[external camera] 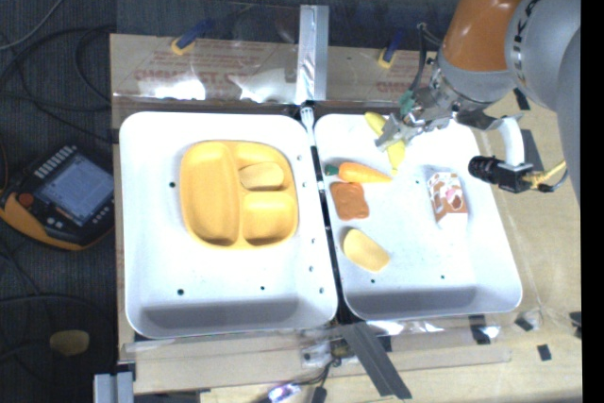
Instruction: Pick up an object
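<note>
My gripper [404, 122] hangs low over the far edge of the right bin [472, 283], right above a yellow banana-like piece [389, 135] that it partly hides. Just in front of it an orange carrot [363, 172] lies on its side. Below the carrot sit a brownish-orange chunk [349, 200] and a pale yellow oval piece [365, 250]. A white packet with red print [448, 196] lies to the right of them. The view does not show any object lifted off the bin floor.
The left bin [151, 288] holds a yellow divided tray [222, 198] with a tan bread-like piece [262, 175] in its upper right compartment. The arm's orange band [481, 28] looms over the right bin's far right corner. A black handheld unit [66, 193] lies left of the bench.
</note>
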Robot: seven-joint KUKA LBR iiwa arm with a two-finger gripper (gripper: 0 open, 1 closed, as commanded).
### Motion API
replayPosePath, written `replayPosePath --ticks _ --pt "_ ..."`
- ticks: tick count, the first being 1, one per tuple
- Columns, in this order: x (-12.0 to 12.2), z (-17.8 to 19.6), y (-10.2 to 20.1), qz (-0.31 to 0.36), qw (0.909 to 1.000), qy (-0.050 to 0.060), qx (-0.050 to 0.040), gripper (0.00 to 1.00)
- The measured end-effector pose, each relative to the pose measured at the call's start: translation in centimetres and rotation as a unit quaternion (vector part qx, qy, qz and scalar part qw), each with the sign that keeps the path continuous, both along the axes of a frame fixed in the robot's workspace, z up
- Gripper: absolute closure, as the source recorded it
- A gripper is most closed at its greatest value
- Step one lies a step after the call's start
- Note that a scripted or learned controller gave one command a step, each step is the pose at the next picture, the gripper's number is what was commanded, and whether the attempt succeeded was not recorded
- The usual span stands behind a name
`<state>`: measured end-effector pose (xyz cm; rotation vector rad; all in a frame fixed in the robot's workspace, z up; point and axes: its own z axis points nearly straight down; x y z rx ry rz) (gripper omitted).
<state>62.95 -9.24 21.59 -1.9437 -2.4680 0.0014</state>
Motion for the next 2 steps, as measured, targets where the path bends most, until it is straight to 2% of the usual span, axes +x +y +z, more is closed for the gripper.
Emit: replayPosePath --ticks 1,2 --pt "0.9 -1.3 4.2 -0.023 0.9997 0.001 0.0003 1.0" --pt "0.0 -3.3 3.8 -0.188 0.9821 0.001 -0.0007 1.0"
